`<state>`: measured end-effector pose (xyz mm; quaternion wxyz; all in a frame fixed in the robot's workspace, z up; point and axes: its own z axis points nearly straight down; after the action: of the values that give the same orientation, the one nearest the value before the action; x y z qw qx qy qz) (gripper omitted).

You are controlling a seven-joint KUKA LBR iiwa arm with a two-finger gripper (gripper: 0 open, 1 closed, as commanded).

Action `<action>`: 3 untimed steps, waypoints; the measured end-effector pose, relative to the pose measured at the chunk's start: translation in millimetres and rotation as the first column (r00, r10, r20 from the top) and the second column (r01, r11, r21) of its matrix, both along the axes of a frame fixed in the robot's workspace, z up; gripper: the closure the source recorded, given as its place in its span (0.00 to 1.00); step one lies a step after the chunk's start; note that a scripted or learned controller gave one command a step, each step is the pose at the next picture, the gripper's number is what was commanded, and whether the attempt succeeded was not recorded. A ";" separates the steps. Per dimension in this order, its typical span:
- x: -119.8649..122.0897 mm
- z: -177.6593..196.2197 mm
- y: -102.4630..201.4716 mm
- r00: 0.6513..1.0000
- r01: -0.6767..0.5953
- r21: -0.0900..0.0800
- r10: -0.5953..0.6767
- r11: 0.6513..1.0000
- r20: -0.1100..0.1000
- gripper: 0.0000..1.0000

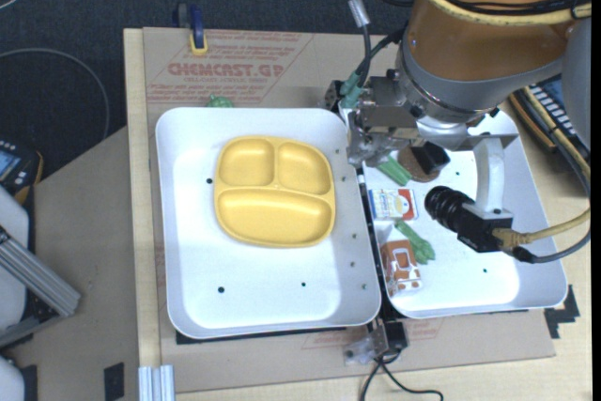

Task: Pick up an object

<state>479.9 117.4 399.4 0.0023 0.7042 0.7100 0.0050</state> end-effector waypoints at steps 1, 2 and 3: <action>16.7 -33.4 -67.3 1.000 0.014 -0.005 -0.014 1.000 -0.015 1.00; -3.0 -141.9 14.9 1.000 0.001 -0.004 -0.001 1.000 -0.024 1.00; -1.5 -93.2 111.2 1.000 -0.004 0.002 0.004 1.000 -0.005 1.00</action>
<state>478.4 228.6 306.2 -0.0002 0.7028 0.7114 0.0039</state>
